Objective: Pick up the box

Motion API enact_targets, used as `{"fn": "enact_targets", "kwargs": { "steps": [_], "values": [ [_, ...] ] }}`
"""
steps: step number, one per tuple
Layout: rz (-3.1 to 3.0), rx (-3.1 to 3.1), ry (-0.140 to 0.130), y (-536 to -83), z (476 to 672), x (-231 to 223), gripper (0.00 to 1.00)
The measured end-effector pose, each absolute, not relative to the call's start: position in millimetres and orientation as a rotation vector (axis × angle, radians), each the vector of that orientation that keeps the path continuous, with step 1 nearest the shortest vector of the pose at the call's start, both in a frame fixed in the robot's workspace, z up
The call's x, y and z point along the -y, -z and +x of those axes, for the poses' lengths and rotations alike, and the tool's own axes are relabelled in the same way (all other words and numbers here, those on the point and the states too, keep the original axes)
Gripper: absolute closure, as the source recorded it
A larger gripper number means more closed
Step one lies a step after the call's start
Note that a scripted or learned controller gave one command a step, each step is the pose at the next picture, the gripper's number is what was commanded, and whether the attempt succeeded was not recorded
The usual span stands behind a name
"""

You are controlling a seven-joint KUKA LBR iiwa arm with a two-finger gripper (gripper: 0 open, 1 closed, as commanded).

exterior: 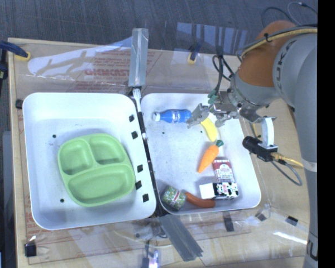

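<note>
The box [223,176] is a small red-brown carton with a black-and-white patch at its near end. It lies flat near the front right corner of the right bin [173,149]. My gripper [210,116] hovers at the back of that bin, well behind the box, and it is open. Its fingers are spread over a yellow banana [210,129], and nothing is held between them.
An orange carrot [207,157] lies between gripper and box. A blue bottle [173,116] is left of the gripper. A red sausage [199,200] and a green ball [171,196] sit at the front wall. The left bin [39,116] holds a green divided plate [96,169].
</note>
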State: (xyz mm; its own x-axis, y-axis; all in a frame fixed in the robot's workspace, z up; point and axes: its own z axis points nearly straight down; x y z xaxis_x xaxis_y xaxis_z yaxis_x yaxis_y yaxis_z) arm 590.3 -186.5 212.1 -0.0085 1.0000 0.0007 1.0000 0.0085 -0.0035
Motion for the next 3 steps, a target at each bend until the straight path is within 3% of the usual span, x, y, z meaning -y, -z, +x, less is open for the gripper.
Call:
{"fn": "enact_targets", "kwargs": {
  "steps": [1, 2, 3],
  "values": [
    [-2.086, 2.346, -0.002, -161.2, 571.3, 179.8, 0.00],
    [-1.912, 2.492, -0.001, -134.4, 622.6, 180.2, 0.00],
    [-1.877, 2.518, -0.002, -92.1, 657.7, 189.6, 0.00]
  ]
}}
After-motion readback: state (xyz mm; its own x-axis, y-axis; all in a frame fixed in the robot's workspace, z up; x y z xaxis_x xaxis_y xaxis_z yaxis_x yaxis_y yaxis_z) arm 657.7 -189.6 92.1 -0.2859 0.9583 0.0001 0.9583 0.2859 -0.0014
